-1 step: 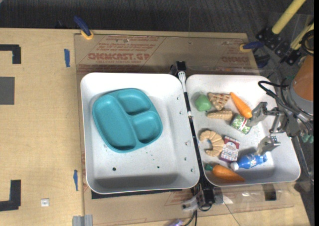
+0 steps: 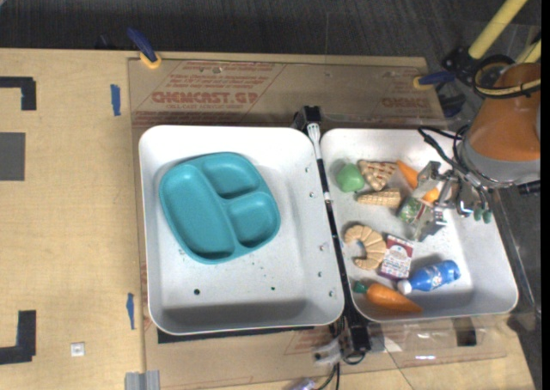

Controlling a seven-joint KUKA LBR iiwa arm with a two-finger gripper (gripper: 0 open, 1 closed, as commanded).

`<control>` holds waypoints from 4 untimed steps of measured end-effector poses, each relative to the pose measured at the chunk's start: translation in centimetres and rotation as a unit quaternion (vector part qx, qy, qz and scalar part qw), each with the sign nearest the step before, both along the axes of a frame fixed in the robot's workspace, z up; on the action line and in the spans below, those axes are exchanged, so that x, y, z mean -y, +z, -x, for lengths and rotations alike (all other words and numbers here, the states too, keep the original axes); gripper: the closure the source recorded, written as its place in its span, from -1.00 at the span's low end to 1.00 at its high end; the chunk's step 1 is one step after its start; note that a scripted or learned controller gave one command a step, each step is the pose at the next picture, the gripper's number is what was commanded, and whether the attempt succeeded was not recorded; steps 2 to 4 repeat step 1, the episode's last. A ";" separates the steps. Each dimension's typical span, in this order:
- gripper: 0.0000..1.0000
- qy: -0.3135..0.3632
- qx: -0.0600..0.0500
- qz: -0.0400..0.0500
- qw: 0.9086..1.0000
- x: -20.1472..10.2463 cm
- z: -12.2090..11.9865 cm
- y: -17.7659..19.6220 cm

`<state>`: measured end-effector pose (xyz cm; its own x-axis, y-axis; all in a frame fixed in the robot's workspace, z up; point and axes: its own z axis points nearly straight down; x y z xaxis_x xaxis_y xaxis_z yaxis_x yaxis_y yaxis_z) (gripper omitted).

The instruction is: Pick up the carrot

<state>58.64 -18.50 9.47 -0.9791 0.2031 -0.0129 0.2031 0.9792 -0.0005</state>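
Brown cardboard covers the worktop [image 2: 69, 208] under two white bins. From the right, the arm [image 2: 507, 126] leans over the right bin [image 2: 490, 259], its end effector [image 2: 434, 199] low among toys; its opening cannot be told. One carrot [image 2: 388, 296] lies at the bin's near edge.

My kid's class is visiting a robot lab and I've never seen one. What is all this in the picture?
One camera looks down at a slant on a bench with two shallow white bins. The left bin holds a teal divided plate. The right bin holds toy food: a carrot at its near edge, a blue bottle, a green ball, some pastries and a small box. The grey and orange shape at right is the robot arm. Its end effector, the grasping part, hangs over the toys in the middle of that bin, apart from the carrot it should pick up. It is too cluttered there to tell whether it grips anything.
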 end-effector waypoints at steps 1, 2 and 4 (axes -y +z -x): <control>1.00 0.002 0.003 0.001 1.000 -0.2 -0.2 1.1; 1.00 0.002 0.003 0.001 1.000 -0.2 -0.2 1.1; 1.00 0.002 0.003 0.001 1.000 -0.2 -0.2 1.1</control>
